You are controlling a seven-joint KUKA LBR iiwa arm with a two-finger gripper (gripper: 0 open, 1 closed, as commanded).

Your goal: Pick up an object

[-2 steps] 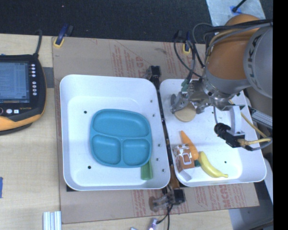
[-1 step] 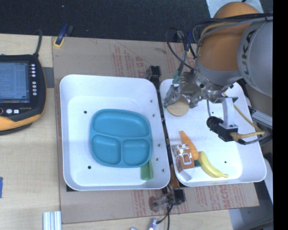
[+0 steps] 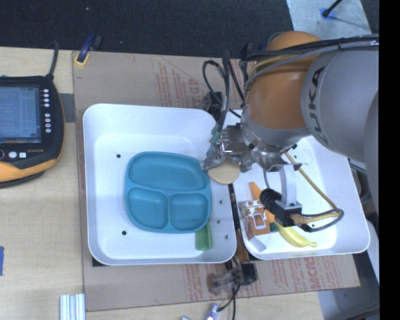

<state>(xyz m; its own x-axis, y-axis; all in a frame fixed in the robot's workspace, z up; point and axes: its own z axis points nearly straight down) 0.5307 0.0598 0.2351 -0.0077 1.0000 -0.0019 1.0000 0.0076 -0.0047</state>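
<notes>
My gripper (image 3: pixel 218 157) hangs over the divide between the two white bins, at the right rim of the left bin (image 3: pixel 100 122). A tan round piece (image 3: pixel 223 175) sits right under its tip, touching or nearly so; the view does not show whether it is held. A blue sectioned plate (image 3: pixel 167 191) lies in the middle of the left bin. A green block (image 3: pixel 203 239) rests by that plate's lower right corner. In the right bin (image 3: pixel 350 242) lie an orange piece (image 3: pixel 255 191), a yellow banana (image 3: pixel 295 237) and a small brown-and-white item (image 3: pixel 255 219).
The grey arm with its orange band (image 3: pixel 287 92) covers most of the right bin's upper half. A handheld pendant with a screen (image 3: pixel 17 122) lies on the bench at the far left. Cables (image 3: pixel 217 85) loop behind the bins.
</notes>
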